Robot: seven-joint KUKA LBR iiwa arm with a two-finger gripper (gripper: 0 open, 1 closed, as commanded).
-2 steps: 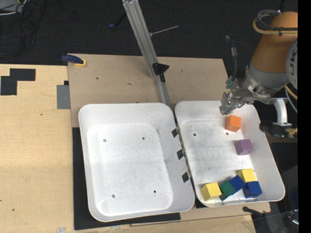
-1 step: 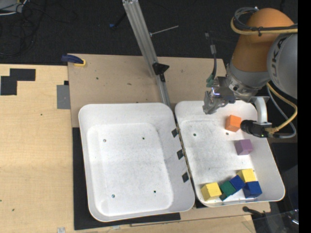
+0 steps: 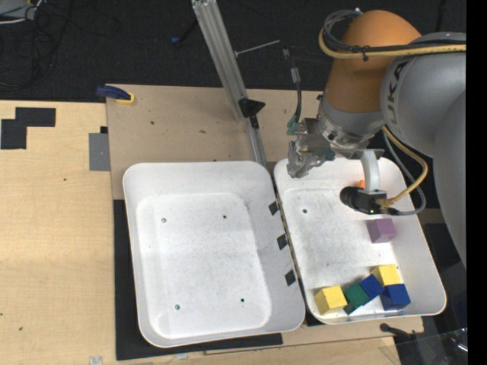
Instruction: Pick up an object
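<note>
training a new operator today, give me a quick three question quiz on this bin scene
1. True or false: the purple block touches the yellow blocks.
2. Which bin holds the blocks: A left bin, B right bin?
3. Fill in: the pincer hangs over the right bin's ____ end.

Key: 1 false, it lies apart. 2 B. 3 far, away from the cluster of yellow, green and blue blocks.

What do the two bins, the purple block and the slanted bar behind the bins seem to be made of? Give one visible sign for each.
Bins: probably moulded plastic, white and matt, with rounded corners and raised rims.
Purple block: possibly painted wood or foam; flat, even colour, no shine.
Slanted bar: likely extruded aluminium; silvery grey with lengthwise grooves.
</note>
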